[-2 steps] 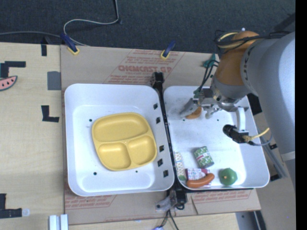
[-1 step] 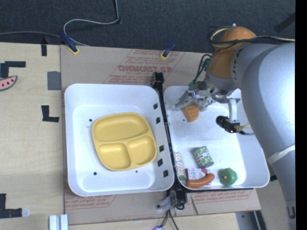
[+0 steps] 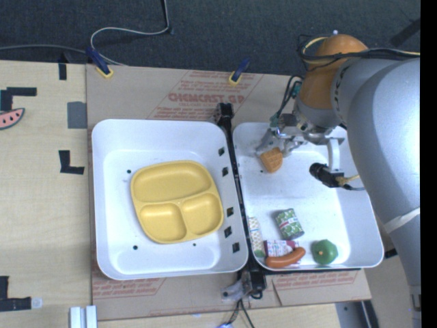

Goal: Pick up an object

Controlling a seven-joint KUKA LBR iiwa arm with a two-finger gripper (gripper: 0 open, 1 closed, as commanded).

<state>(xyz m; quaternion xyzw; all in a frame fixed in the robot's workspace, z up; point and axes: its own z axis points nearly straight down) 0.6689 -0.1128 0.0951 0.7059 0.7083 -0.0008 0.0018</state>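
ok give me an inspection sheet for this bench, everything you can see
Surface: cardboard-covered bench with left bin and right bin.
Job's things: brown block at the gripper tips; green packet, sausage, green ball, flat packet along the right bin's near side.
Clutter: yellow tray in the left bin.
Gripper: gripper low over the right bin, at the block; grasp unclear.
Cables: white cable behind the bench; yellow clips on its far edge.
Surroundings: dark floor.

The hand (image 3: 276,144) hides its fingers' state (arm cut off at right).
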